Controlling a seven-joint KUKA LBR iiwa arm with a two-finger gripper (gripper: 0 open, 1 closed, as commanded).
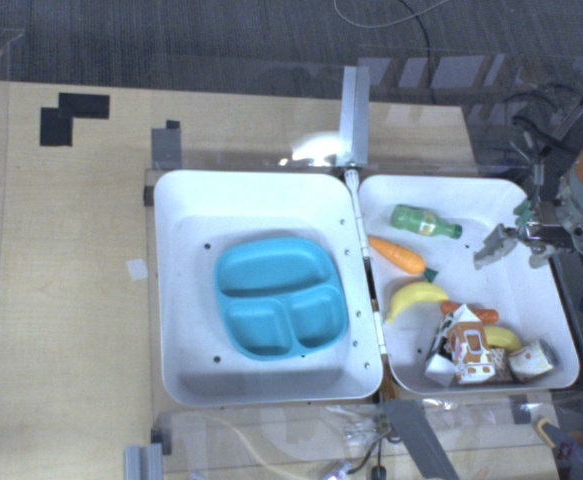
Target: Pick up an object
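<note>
The right bin (546, 298) holds several objects. A green bottle (426, 221) lies on its side near the far wall. An orange carrot (398, 255) rests by the bin's left wall, with a yellow banana (414, 296) just in front of it. A small printed carton (466, 353) stands at the front, beside a second yellow piece (502, 338), a red piece (483, 315) and a small pale cup (532, 361). My gripper (516, 253) hovers over the bin's right side, open, with nothing between its fingers. It is well apart from the bottle and above the carton pile.
The left bin (186, 268) holds a blue divided plate (279, 296). A grey post (355, 118) rises at the far end of the divider between the bins. Bare white floor lies in the right bin around the gripper.
</note>
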